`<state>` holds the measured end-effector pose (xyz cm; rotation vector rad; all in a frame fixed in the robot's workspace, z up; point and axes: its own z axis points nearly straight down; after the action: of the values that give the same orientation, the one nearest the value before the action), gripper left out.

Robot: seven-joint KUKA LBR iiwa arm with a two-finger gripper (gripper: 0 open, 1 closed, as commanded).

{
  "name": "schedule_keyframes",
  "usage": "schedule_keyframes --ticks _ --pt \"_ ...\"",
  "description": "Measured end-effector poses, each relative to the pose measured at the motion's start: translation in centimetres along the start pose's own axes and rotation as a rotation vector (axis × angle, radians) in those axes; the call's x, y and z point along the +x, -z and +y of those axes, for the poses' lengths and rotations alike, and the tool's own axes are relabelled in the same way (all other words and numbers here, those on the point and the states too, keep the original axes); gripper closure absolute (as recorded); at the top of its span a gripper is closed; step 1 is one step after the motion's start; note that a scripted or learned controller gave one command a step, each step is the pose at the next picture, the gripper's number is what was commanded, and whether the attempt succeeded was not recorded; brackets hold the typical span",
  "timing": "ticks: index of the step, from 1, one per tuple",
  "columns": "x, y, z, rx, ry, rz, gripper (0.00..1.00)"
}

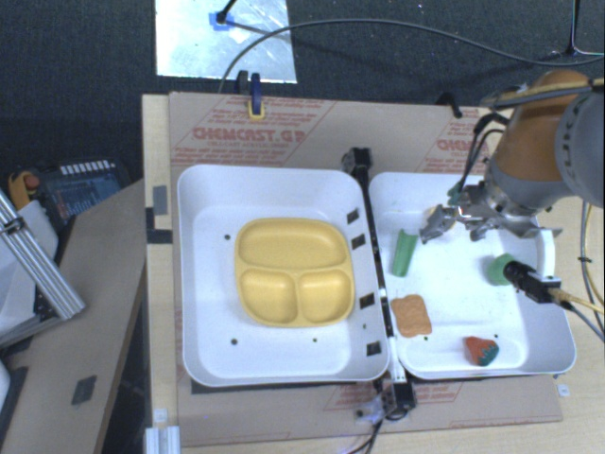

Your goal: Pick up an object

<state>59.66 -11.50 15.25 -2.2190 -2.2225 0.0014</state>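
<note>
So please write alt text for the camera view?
The grey robot arm's hand hovers over the right white bin, near a green block, a tan piece and a red-green toy. A yellow divided tray lies in the left bin.

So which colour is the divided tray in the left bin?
Pale yellow. The tray shows clearly in the camera view, with three compartments.

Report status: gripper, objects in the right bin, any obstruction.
Gripper low over right bin, nothing visibly held. Green block just beside it; orange piece, red-green piece farther off. No obstruction.
</note>
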Motion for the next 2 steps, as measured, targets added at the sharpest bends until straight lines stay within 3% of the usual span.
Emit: schedule_keyframes --ticks 2 --pt "-0.5 -6.7 0.4 -0.004 -0.002 0.000 0.00"
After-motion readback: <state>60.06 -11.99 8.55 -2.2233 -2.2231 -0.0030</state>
